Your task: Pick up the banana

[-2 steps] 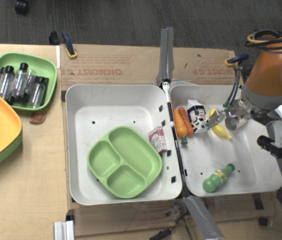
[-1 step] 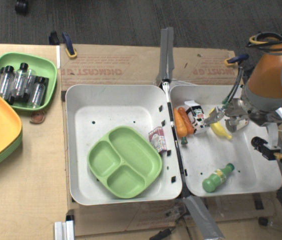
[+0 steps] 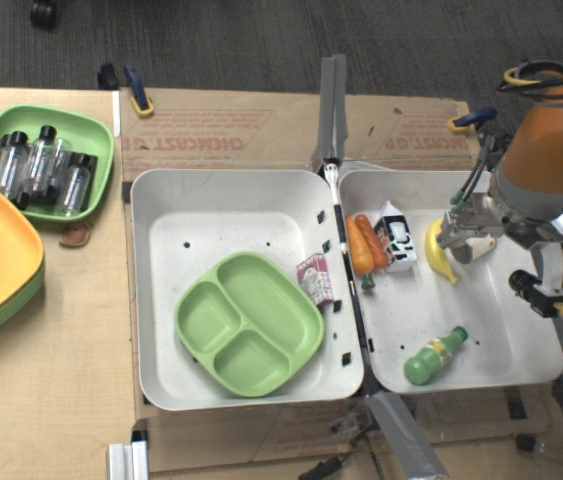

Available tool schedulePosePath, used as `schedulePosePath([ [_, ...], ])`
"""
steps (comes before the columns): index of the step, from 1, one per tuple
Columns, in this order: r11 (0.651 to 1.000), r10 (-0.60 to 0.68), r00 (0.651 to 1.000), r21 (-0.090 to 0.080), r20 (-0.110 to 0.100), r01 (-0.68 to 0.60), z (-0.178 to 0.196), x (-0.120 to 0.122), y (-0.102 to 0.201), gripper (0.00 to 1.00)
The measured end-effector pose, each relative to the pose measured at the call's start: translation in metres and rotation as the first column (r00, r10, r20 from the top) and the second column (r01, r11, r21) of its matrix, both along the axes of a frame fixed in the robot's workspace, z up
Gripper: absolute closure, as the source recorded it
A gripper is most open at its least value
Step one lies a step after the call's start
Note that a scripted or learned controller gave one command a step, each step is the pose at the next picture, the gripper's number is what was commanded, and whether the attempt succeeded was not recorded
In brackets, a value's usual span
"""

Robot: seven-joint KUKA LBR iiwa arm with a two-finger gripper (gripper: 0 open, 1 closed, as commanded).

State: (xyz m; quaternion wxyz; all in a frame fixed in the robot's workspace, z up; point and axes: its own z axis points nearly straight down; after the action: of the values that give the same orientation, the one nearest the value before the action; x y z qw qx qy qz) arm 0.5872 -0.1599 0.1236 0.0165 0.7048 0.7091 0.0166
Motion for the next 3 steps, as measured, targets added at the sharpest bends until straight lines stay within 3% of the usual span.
schedulePosePath([
  [1,0.998,-0.061,0.997,0.000,-0.051,0.061,-0.029,-0.046,0.047,1.00],
  [2,0.985,-0.170,0.984,-0.002,-0.048,0.170,0.082,-0.052,0.027,1.00],
  [3,0.997,0.071,0.996,0.000,-0.050,-0.071,0.015,-0.088,0.041,1.00],
])
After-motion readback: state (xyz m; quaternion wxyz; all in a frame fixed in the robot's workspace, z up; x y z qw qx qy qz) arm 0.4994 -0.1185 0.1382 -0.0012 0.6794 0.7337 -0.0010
